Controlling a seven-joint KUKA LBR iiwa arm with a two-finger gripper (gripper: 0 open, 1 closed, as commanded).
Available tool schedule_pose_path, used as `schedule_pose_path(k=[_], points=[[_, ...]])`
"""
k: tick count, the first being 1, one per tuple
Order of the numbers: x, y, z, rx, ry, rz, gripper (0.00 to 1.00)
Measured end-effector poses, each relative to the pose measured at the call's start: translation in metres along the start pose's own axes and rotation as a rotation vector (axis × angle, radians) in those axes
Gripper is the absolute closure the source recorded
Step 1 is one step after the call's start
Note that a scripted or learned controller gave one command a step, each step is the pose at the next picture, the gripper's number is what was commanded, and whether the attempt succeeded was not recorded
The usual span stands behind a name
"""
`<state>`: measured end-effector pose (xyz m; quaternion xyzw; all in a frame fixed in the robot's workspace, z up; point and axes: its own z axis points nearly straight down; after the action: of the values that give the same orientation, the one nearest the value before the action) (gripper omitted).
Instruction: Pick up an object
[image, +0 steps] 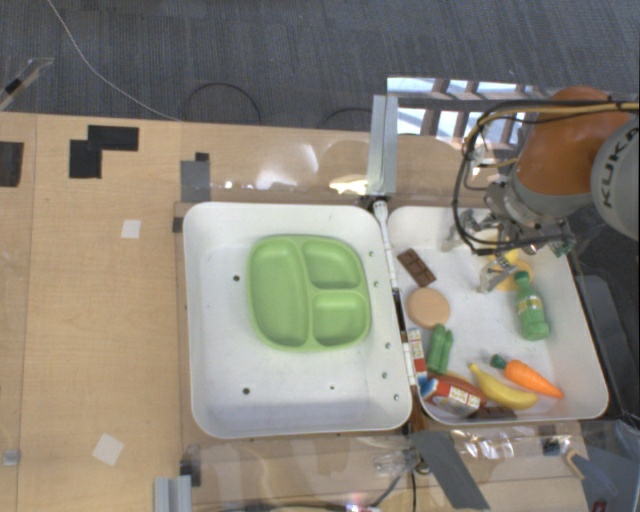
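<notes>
The grey KUKA arm with its orange band (565, 150) reaches in from the right and hangs over the far right corner of the shallow white right-hand bin (590, 330). Beside that bin, the shallow white left-hand bin (215, 330) holds a light green three-compartment plastic plate (307, 292), which plays no part in the coming move.

In the right-hand bin the objects lie scattered. The nearest to the two-finger gripper (497, 272) is a green plastic bottle with a yellow cap (530, 306); it lies on its side just beside and slightly toward the near edge from the fingertips, its long axis running roughly from the far edge to the near one, cap end toward the gripper. Whether the gripper's tips touch the cap cannot be told.

Farther toward the near edge lie an orange toy carrot (530, 378) and a yellow toy banana (503, 388), touching each other, then a green toy vegetable (439, 350), a round tan disc (429, 307) and a small brown chocolate-bar piece (417, 266) along the bin's left side.

How the jaws stand cannot be told: cables and the wrist blur the tips. Nothing is visibly between them. The likely pick appears to be the bottle, calling for a short shift along its axis.
</notes>
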<state>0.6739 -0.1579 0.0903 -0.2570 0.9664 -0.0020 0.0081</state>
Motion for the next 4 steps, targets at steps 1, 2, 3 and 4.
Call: schedule_pose_path(k=[1,2,3,4], points=[[0.061,-0.023,-0.028,0.001,0.005,-0.147,0.00],[0.113,0.010,-0.001,0.002,0.002,-0.089,0.00],[0.014,-0.020,0.000,0.001,0.000,-0.038,0.00],[0.011,-0.022,-0.015,0.008,-0.010,-0.036,1.00]])
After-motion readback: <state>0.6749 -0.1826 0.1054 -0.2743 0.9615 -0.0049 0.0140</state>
